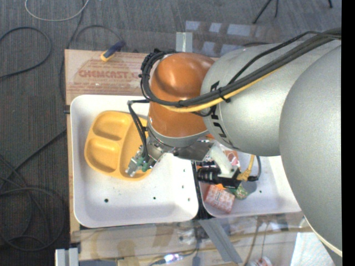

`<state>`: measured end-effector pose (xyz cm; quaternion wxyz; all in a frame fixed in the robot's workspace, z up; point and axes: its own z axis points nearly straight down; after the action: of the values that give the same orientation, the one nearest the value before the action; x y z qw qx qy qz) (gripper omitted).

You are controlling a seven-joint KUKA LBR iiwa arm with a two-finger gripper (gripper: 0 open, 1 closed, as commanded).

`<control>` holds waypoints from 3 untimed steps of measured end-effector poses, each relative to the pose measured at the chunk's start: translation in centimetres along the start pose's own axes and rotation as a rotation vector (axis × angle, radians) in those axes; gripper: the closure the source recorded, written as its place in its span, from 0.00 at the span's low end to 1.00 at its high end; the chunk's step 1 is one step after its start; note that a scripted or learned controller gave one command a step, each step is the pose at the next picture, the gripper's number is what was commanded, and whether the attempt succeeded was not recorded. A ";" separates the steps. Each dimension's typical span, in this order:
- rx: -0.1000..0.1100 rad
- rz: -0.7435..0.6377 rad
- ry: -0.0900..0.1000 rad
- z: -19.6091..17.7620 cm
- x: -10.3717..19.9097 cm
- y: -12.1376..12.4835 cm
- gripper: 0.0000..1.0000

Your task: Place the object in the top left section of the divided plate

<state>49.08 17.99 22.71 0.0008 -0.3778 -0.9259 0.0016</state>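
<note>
A robotics lab is showing here: black cables are trailing over grey carpet around a tabletop carrying white bins

We see the yellow divided plate lying flat in the left bin's far-left part, its two rounded sections to the left and its right portion hidden under the arm.

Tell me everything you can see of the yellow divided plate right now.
The divided plate is glossy yellow, plastic-looking, with raised ridges splitting it into sections. It lies flat in the left white bin, toward its upper left. Two rounded sections show on its left side; the arm's orange band hides its right part. The gripper sits at its lower right rim.
</note>
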 end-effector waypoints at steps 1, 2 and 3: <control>-0.001 0.002 -0.001 1.6 -5.2 2.6 1.00; 0.000 0.153 0.000 -0.9 3.4 2.3 1.00; -0.001 0.169 -0.001 -3.1 1.4 4.6 1.00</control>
<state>51.29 22.22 25.77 -0.0001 -0.4545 -0.8907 0.0014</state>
